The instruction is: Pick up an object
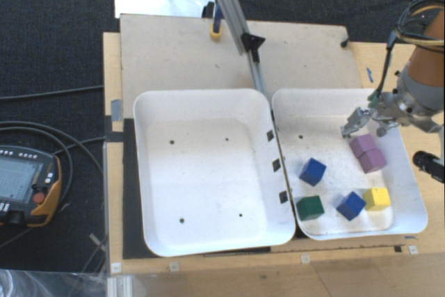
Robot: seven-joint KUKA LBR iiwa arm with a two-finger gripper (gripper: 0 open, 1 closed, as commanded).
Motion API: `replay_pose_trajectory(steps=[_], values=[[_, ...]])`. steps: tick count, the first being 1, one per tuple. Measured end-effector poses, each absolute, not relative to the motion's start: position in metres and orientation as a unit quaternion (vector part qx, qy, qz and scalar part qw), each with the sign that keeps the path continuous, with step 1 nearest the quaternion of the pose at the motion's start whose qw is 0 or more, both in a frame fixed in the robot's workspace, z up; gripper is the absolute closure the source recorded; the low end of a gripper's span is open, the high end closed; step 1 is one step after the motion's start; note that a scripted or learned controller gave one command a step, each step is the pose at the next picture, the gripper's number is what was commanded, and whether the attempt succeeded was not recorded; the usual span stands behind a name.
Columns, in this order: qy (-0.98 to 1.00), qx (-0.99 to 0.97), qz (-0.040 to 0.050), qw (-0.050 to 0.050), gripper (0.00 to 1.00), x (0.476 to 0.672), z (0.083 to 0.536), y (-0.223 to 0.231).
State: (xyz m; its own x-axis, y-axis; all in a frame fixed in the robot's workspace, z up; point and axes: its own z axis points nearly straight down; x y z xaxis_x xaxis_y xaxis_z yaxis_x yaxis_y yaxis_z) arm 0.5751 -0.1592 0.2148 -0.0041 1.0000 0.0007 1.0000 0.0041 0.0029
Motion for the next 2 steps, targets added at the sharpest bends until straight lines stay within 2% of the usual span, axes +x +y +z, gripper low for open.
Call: replay_pose_trajectory(steps=[1, 2], values=[[0.71, 0.705, 0.0017, 0.0, 0.0, 0.555, 0.125, -0.111], [0.708, 0.706, 0.0013, 0.001, 0.0, 0.548, 0.107, -0.1]])
